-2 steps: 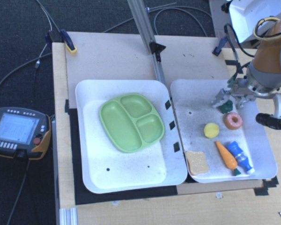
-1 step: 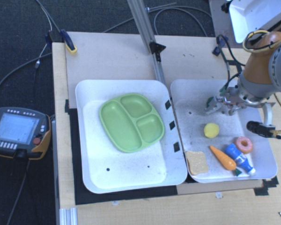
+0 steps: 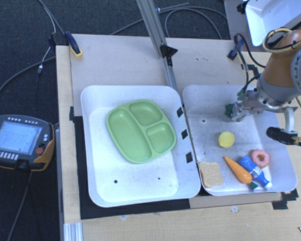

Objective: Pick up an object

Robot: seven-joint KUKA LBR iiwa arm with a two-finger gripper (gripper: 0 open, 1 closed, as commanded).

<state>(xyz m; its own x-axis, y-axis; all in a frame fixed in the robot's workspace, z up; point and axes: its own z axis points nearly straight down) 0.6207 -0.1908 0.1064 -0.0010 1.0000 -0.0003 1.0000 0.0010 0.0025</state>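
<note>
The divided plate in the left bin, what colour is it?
Light green; the three-compartment plastic plate shows plainly in the camera view, lying in the left white bin.

In the right bin lie a yellow ball (image 3: 227, 139), carrot (image 3: 237, 169), bread slice (image 3: 211, 174), pink donut (image 3: 260, 158) and blue bottle (image 3: 254, 172)

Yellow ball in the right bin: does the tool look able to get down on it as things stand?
Probably yes. The yellow ball lies alone on bare bin floor, apart from the carrot and bread slice, and the tool sits just above it in the camera view with nothing between them.
</note>
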